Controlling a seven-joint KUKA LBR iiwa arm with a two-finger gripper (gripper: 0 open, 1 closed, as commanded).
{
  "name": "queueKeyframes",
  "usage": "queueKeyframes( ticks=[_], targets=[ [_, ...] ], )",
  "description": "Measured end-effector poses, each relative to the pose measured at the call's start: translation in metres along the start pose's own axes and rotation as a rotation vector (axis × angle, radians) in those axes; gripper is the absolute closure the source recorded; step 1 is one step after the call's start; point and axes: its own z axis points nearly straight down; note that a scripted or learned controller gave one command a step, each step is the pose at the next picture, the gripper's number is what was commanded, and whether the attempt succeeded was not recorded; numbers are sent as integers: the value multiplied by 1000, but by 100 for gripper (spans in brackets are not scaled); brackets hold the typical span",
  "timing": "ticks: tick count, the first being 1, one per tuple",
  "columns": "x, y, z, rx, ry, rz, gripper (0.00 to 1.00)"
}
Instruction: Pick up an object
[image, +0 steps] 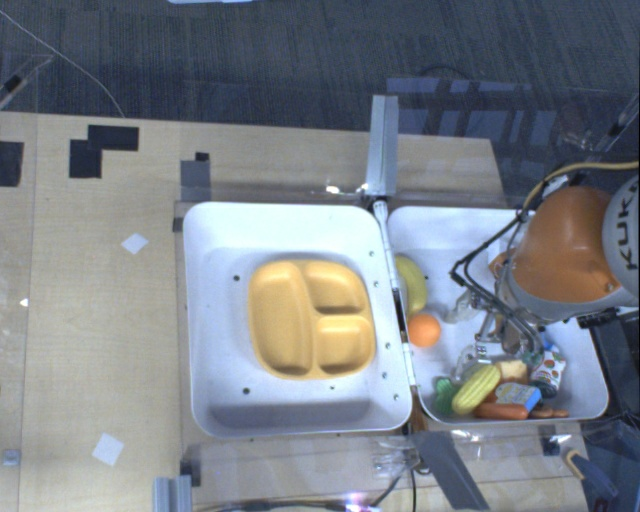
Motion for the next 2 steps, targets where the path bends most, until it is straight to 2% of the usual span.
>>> queueKeyframes(
  ticks=[1,2],
  targets=[
    [0,0,0,0,-2,-1,0],
    [-59,8,2,-2,-2,176,0]
  ],
)
